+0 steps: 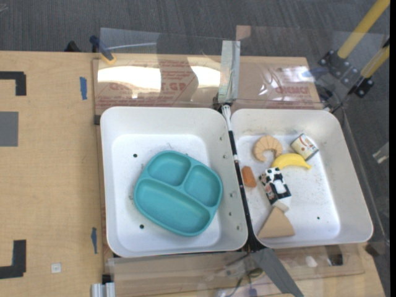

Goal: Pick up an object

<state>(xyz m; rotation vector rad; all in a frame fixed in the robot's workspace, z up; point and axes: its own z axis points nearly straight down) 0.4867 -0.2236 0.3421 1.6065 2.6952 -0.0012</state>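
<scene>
Two shallow white plastic bins are sitting side by side on the light brown bench (43,166). The right-hand bin (349,187) is lying nearer the side the arm reaches in from, and the left-hand bin (114,122) is lying farther from it. Whether the gripper is open or closed cannot be told.

The graspable things are all resting in the right-hand bin, gathered in the half farthest from the arm's side, close to the wall the two bins share. A tan, curved toy croissant (267,146) is lying toward the back of the bin. Just beside it, on the arm's side, a small white and tan carton (304,145) is standing tilted. A yellow toy banana (292,161) is lying just in front of those two, near the carton. A small black-and-white patterned item (274,184) is resting just in front of the banana; what it is cannot be made out. A small orange-brown oblong piece (249,177) is lying next to it, right by the shared wall. A flat tan wedge-shaped piece (276,224) is sitting at the front of the bin, its tip pointing toward the patterned item. The stretch of this bin nearest the arm's side is showing bare white floor.

In the left-hand bin, a teal plastic plate with three compartments (178,193) is lying flat, turned at a slant, well apart from the small items.

Behind the bins a clear plastic sheet (161,73) is standing over brown cardboard, and two yellow poles (371,14) are slanting across the far corner on the arm's side.
</scene>
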